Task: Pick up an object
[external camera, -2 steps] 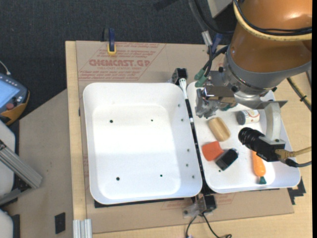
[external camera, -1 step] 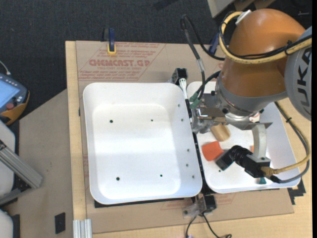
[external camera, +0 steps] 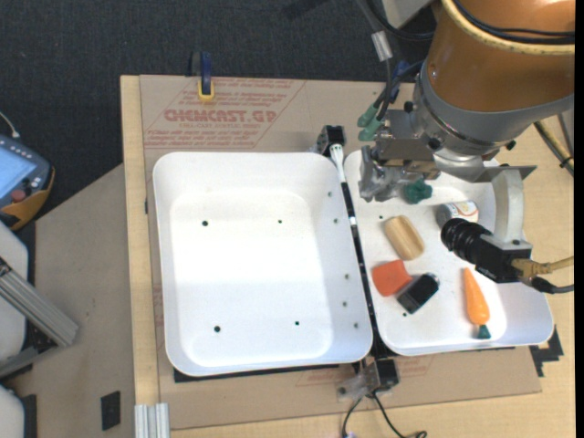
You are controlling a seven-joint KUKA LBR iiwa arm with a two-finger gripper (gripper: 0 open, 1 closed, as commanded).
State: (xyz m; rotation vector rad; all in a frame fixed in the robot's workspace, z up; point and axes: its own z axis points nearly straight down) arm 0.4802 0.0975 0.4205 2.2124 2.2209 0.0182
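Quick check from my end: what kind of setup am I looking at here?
Probably a robotics lab bench set up for grasping trials: a grey and orange robot arm reaches over two shallow white plastic bins, taped onto a brown cardboard sheet, with small toys such as an orange plastic carrot.

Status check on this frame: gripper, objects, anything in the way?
Gripper low over right bin's far end, beside small green object. Tan block, red piece, black piece, carrot lie loose. Nothing visibly gripped.
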